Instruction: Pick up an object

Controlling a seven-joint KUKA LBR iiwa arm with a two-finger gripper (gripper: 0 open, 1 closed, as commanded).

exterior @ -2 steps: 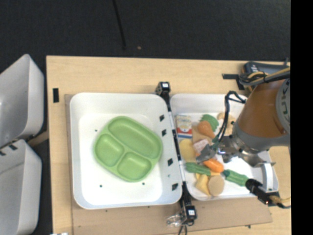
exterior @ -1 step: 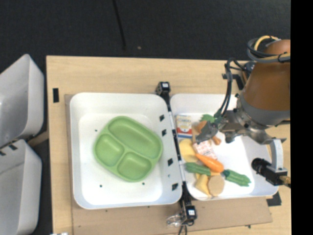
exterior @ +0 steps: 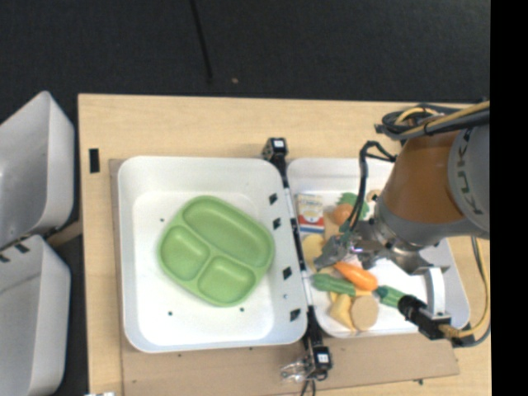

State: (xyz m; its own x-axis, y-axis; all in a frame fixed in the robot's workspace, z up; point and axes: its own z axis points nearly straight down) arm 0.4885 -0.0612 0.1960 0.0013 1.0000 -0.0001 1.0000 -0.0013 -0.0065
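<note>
Nearby, green plate (exterior: 216, 251) in left bin (exterior: 132, 221)

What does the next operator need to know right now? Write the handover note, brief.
Gripper: low in the right bin, among the toy food; whether its fingers are open or shut can't be read, and nothing is visibly held.
Things: an orange carrot-like piece and a green vegetable lie just below the gripper; a small red-and-white box sits toward the bin's top. The left bin holds a green divided plate.
Done: the arm is over the pile.
Left: grasp one object and lift it; no lift is evident yet.
</note>
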